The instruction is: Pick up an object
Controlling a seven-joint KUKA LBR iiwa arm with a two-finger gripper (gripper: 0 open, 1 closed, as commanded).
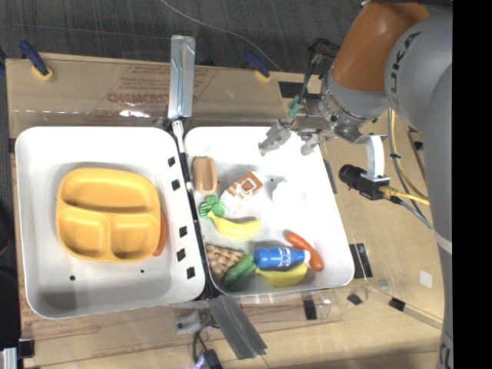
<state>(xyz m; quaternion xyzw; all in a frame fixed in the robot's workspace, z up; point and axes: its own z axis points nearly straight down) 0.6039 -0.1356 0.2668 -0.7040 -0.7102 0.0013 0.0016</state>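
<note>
The gripper [290, 141] hangs over the far edge of the right bin [327, 214], its two fingers spread apart with nothing between them. One finger [272, 141] points down-left toward the bin floor, the other [310, 146] sits to its right; neither touches any object, and a grey shadow lies on the bare white floor just below them.

Nearest below the gripper, a little to its left, is a small orange-and-white carton [244, 187] lying tilted. Left of that, near the bin's left wall, a brown bread-like roll [204, 174] stands on end. Further down from the gripper a banana [235, 225] curves across the floor, with a leafy green piece [210, 206] touching its left end. At the near edge, well apart from the gripper, a blue bottle [278, 257] with a white cap lies on a yellow item [283, 276]; an orange-red carrot-shaped toy [304, 249] rests just beside the cap, a waffle-patterned piece [219, 258] sits to the left, and a dark green vegetable [239, 273] touches it.

Far to the gripper's left, across the divider, the left bin [46, 148] holds a yellow divided tray [108, 214] with an orange strip [161, 233] along its right side.

Behind the gripper, the grey arm with its orange band [377, 44] reaches in from the right.
</note>
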